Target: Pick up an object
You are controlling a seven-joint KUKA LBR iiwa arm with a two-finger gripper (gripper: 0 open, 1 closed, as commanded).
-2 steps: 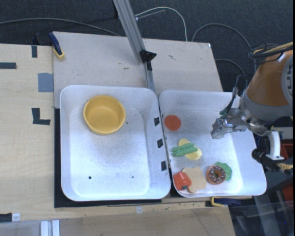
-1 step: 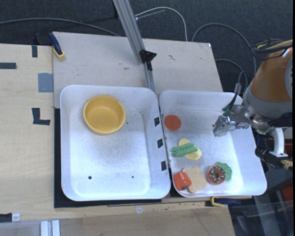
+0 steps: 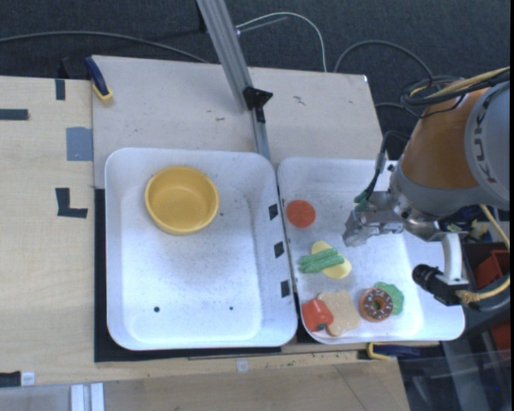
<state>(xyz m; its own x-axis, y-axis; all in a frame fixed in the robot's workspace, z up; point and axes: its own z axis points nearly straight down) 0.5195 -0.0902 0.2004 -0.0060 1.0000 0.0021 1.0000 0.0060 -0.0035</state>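
Note:
In the right bin [image 3: 325, 174] lie an orange-red round piece [image 3: 301, 213], a yellow piece with a green strip across it [image 3: 327, 261], a red and tan toy piece [image 3: 330, 313] near the front edge, and a brown ring donut on a green piece [image 3: 379, 303]. My gripper [image 3: 361, 227] hangs over the right bin, just right of the yellow and green piece and above the donut. Nothing shows between its fingers. The grey and orange arm [image 3: 450, 157] comes in from the right.
A yellow bowl [image 3: 182, 199] sits in the back left of the left bin [image 3: 197, 315]. A metal pole [image 3: 227, 41] slants over the bench behind the bins. Cables lie at the back right.

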